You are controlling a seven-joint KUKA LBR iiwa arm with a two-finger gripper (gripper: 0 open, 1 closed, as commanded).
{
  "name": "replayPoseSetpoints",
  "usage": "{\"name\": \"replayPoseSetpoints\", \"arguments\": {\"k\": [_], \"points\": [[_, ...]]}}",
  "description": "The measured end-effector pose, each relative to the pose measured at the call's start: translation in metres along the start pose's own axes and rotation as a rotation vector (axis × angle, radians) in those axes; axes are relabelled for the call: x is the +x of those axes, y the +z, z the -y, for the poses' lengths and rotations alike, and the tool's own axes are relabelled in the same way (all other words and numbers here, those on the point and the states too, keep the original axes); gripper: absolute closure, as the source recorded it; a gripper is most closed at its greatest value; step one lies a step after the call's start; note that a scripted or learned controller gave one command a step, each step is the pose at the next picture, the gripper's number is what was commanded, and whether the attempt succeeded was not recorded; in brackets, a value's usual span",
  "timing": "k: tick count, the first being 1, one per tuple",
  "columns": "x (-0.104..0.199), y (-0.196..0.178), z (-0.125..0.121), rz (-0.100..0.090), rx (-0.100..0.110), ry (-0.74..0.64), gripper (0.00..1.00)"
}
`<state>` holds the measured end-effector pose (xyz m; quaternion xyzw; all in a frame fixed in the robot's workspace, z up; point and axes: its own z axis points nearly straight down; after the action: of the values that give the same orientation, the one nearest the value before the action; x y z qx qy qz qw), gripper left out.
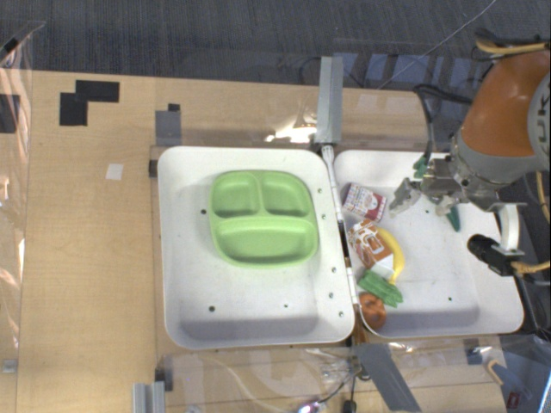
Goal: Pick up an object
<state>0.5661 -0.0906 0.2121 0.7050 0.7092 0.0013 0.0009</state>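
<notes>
Claw [428, 198] hangs over the upper part of the right bin [448, 304], fingers spread, pinching nothing. On the wooden counter [77, 256] the left bin [185, 308] carries a green divided plate [262, 217]. Along the right bin's left wall lie the objects, well apart from the claw: a red-and-white packet [362, 201], a brown carton [368, 245], a banana [393, 253], a green leafy piece [381, 287] and an orange-red fruit [373, 308]
</notes>
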Motion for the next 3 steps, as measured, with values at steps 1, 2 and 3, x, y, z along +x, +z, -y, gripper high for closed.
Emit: {"name": "replayPoseSetpoints", "arguments": {"k": [1,2,3], "points": [[-0.001,0.09,-0.021,0.005,-0.034,-0.14,0.0],[-0.068,0.049,0.012,0.002,-0.002,0.056,0.0],[-0.032,0.104,0.0,0.007,-0.032,0.085,0.0]]}}
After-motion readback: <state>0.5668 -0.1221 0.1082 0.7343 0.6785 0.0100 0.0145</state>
